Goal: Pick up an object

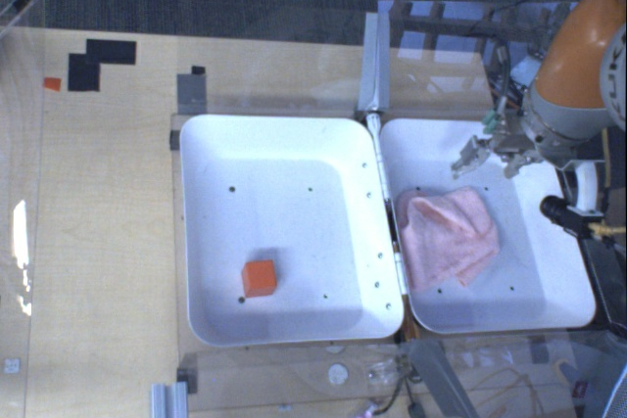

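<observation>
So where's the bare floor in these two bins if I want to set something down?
Left bin: nearly all bare; the orange block sits near its front, so the back half and right side are free. Right bin: the pink cloth fills its left middle against the divider, and the gripper hangs over the back. Free strips run along the front edge and the right side.

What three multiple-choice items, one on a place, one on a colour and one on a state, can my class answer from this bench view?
1. Where is the orange block?
A. left bin
B. right bin
C. on the bench

2. What colour is the cloth?
A. blue
B. pink
C. green

3. How does the cloth lie?
A. folded flat
B. rolled up
C. crumpled

Key: 1 A, it sits on the left bin floor; 2 B, it is pale pink; 3 C, it lies in uneven folds in the right bin, below the gripper.
</observation>
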